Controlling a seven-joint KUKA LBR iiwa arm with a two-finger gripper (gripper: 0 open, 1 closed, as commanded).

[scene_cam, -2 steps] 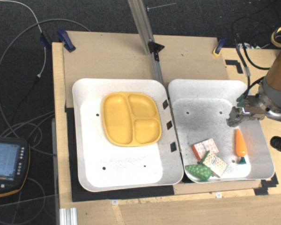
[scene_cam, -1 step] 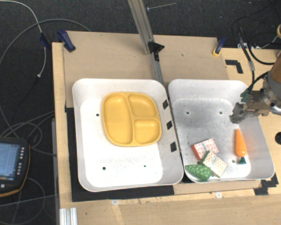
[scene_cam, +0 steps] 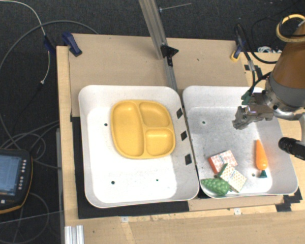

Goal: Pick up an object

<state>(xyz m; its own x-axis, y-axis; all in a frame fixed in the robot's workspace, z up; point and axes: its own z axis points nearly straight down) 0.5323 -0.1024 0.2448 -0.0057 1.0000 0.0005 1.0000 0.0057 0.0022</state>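
In the right bin (scene_cam: 213, 111) lie an orange toy carrot (scene_cam: 261, 155) near the right wall, a small red-and-white box (scene_cam: 222, 160), a patterned cream box (scene_cam: 234, 178) and a green leafy toy (scene_cam: 215, 186) at the front edge. My gripper (scene_cam: 242, 119) hangs over the bin's upper right part, above and left of the carrot, with bare bin floor under it. Nothing shows between its fingers.
The left bin (scene_cam: 96, 136) holds a yellow divided plate (scene_cam: 142, 128). A metal pole (scene_cam: 155, 19) rises at the back between the bins. Blue clamps (scene_cam: 71, 43) sit at the bench corners. A pendant screen (scene_cam: 7, 177) and cables lie on the floor to the left.
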